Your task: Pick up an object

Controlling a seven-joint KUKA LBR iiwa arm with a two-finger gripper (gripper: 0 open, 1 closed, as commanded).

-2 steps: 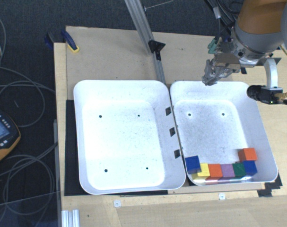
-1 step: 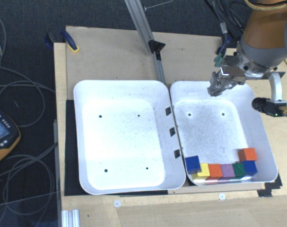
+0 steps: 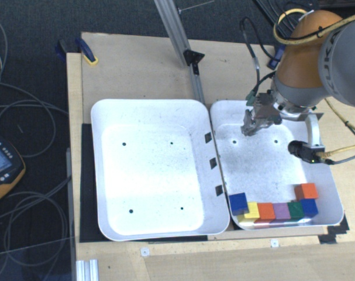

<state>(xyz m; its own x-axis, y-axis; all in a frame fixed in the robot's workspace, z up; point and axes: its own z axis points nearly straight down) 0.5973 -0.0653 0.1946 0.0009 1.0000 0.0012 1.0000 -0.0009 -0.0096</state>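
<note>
Several coloured blocks lie along the near edge of the right bin (image 3: 247,163): a blue block (image 3: 238,202), a yellow one (image 3: 251,211), an orange one (image 3: 266,211), a purple one (image 3: 281,211), a green one (image 3: 296,209), another blue one (image 3: 309,206) and an orange-red one (image 3: 306,191) behind it. My gripper (image 3: 251,126) hangs over the far part of the right bin, well away from the blocks. Nothing shows between its fingers.
The left bin (image 3: 107,174) lies beside the right one, joined by black clips (image 3: 213,163). A slanted metal pole (image 3: 176,28) rises behind the bins. A black fitting with cable (image 3: 303,151) hangs from the wrist. Cables and a handheld device (image 3: 2,163) lie left of the bench.
</note>
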